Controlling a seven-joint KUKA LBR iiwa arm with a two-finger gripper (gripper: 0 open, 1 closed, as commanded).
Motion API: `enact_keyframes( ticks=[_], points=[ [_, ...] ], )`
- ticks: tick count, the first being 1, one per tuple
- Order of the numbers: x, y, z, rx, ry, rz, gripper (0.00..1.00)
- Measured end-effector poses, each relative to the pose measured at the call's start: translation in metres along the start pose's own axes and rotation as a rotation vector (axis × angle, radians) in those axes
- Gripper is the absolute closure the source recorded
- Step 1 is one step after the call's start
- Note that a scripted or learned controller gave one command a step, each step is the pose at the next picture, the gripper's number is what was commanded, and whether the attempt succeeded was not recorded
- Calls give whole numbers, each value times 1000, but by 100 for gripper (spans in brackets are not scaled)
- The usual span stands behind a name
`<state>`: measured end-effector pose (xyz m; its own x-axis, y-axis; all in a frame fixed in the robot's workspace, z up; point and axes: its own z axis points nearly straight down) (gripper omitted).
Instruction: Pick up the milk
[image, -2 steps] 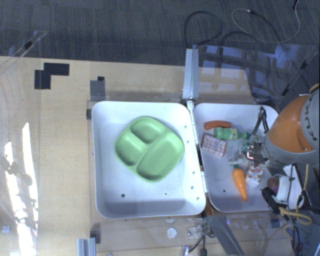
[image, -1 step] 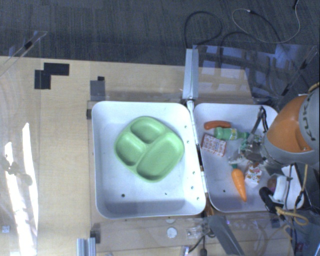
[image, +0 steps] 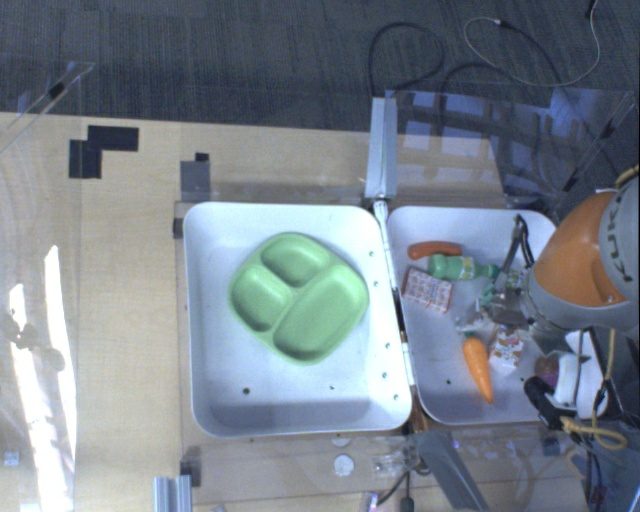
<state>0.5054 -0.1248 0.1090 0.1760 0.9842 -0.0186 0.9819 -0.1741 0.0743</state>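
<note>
Couldn't tell how the jaws stood, honestly; the gripper was down in the right bin with the arm covering most of it. The milk carton sat right under it, beside the carrot. Further left were a snack packet, green bottle and sausage. The left bin had a green divided plate.

Right bin crowded — carrot, bottle, sausage, packet close together.
</note>
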Motion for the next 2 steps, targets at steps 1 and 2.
enact_keyframes(
  ticks=[1,2],
  points=[
    [1,1,0,-3,2,52,0],
    [1,1,0,-3,4,82,0]
  ],
)
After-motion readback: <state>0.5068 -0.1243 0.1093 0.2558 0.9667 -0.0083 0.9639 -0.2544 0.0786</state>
